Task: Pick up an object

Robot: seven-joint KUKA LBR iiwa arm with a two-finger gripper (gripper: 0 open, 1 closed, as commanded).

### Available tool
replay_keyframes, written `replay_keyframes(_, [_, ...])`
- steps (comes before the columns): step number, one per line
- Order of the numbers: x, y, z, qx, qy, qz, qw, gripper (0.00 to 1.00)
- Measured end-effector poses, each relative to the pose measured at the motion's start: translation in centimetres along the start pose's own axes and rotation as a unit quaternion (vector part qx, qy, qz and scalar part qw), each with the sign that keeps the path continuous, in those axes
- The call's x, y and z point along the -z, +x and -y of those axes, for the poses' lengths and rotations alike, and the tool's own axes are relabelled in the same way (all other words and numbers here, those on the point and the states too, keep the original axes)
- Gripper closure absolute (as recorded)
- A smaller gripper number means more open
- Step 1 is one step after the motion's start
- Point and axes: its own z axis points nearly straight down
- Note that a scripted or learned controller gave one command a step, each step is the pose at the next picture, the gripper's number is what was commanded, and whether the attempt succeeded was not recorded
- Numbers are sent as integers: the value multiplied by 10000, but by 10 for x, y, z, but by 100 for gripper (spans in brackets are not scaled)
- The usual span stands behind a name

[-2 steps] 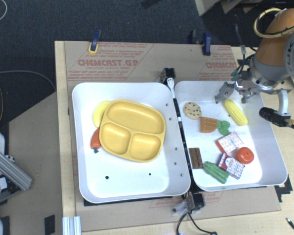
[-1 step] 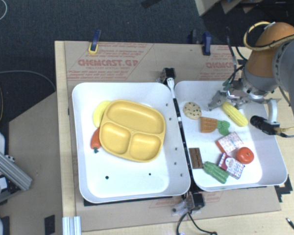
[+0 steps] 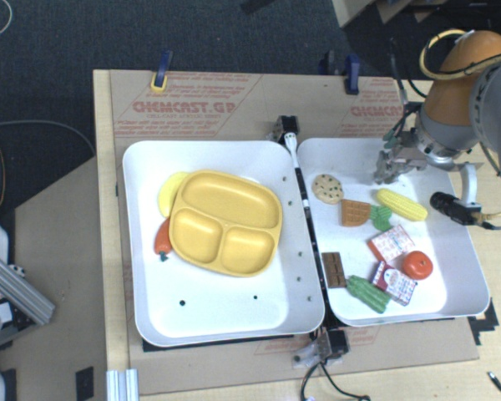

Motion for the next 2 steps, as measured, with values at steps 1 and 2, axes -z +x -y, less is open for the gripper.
replay_keyframes(1, [48, -8, -1, -5, -24, 10, 10000, 100])
replay_keyframes(2, [102, -11, -13, -2, -35, 13, 10000, 100])
